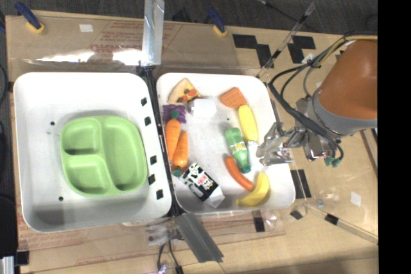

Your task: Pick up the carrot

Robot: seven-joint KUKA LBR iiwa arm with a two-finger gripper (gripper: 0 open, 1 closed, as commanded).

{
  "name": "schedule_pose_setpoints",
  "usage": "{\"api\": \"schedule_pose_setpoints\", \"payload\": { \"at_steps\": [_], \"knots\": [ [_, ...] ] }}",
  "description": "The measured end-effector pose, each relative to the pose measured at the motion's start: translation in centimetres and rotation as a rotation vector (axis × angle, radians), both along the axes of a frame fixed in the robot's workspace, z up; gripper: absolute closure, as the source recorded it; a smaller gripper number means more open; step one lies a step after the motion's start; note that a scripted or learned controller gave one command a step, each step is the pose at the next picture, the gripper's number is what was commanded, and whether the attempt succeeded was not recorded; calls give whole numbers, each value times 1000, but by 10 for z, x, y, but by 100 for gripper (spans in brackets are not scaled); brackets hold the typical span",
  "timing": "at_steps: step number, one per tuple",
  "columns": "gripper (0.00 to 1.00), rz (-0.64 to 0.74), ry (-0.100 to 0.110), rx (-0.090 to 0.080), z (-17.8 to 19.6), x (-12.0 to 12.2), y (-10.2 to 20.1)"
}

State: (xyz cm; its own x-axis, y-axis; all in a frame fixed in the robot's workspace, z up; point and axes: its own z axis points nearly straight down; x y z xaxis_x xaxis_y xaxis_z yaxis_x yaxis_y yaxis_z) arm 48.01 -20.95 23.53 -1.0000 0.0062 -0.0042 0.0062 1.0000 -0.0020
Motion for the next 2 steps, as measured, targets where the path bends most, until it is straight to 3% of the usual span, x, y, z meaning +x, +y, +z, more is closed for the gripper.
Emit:
{"api": "schedule_pose_setpoints", "payload": {
  "at_steps": [2],
  "knots": [
    [100, 660, 1, -1, -15, 8, 20]
  ]
}}
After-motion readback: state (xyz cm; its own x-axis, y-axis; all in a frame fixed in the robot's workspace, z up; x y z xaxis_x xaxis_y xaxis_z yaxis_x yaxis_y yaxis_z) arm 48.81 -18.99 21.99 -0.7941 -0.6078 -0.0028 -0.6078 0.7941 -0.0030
